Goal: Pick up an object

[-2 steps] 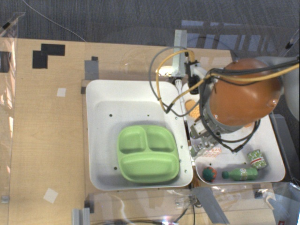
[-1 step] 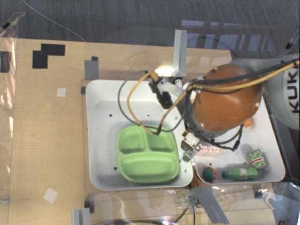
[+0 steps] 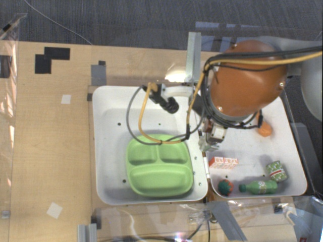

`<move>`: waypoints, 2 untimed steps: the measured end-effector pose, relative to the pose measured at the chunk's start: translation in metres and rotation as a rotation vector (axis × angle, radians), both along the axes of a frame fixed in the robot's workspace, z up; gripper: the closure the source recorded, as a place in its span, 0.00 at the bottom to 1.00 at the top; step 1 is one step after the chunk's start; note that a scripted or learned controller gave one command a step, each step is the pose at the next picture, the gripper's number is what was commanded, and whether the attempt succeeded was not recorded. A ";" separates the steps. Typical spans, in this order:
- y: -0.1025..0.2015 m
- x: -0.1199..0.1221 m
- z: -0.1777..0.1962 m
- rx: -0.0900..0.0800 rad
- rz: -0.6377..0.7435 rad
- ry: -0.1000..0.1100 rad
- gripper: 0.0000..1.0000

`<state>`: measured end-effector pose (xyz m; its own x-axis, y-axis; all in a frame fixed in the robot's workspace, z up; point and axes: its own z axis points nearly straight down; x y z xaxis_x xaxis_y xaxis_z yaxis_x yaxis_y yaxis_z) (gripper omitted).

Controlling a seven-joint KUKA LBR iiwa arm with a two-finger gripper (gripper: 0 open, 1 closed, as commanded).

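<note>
My gripper (image 3: 210, 136) hangs below the orange band (image 3: 246, 82) of the arm, over the inner edge of the right bin (image 3: 298, 178), close to the divider between the bins. Just below it lies a small red-and-white packet (image 3: 225, 162). Further down in the right bin are a red-and-green ball (image 3: 225, 186), a green bottle (image 3: 260, 186) lying on its side and a green patterned can (image 3: 276, 170). An orange object (image 3: 264, 130) sits beside the arm's right. Much of the right bin is hidden by the arm.
A green divided tray (image 3: 160, 166) lies in the left bin (image 3: 108, 135), in its lower half. Black and yellow cables (image 3: 144, 120) loop from the arm over the left bin. A grey post (image 3: 194, 54) stands behind the bins.
</note>
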<state>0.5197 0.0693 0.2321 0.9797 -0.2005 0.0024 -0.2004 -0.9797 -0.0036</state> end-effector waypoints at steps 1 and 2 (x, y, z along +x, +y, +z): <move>0.028 -0.022 -0.009 0.001 -0.292 0.003 1.00; 0.009 -0.017 0.082 0.000 -0.009 -0.001 1.00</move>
<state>0.5029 0.0782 0.3138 0.9778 -0.2095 0.0038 -0.2095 -0.9778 -0.0039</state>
